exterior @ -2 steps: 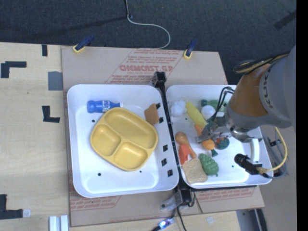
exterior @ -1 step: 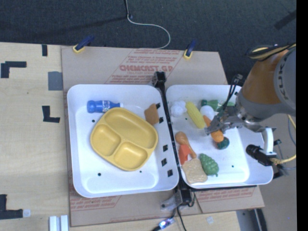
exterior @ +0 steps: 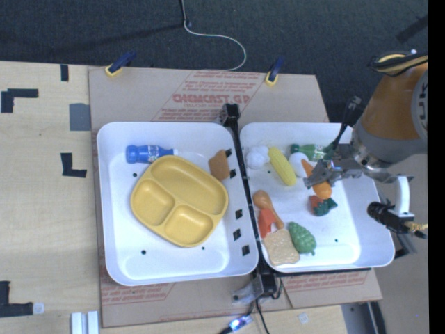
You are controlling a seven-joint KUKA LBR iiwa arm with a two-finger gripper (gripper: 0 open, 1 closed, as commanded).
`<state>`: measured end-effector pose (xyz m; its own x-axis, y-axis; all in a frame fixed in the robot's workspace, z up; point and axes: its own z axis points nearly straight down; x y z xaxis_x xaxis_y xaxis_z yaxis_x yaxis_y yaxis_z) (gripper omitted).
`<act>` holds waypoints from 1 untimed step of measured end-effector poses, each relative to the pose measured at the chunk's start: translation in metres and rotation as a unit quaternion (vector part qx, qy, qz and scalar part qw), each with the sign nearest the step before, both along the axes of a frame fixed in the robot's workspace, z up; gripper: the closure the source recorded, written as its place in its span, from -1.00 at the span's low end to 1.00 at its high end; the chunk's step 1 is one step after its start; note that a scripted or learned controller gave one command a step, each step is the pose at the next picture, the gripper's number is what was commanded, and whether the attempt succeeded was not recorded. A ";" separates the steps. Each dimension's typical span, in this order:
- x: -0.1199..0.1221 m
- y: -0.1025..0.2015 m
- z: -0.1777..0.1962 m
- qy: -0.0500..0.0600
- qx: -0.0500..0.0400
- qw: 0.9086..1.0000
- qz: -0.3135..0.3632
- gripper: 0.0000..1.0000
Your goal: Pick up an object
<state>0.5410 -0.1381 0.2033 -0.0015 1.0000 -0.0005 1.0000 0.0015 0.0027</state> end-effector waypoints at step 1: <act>0.001 0.001 0.022 0.001 0.000 1.000 0.000 1.00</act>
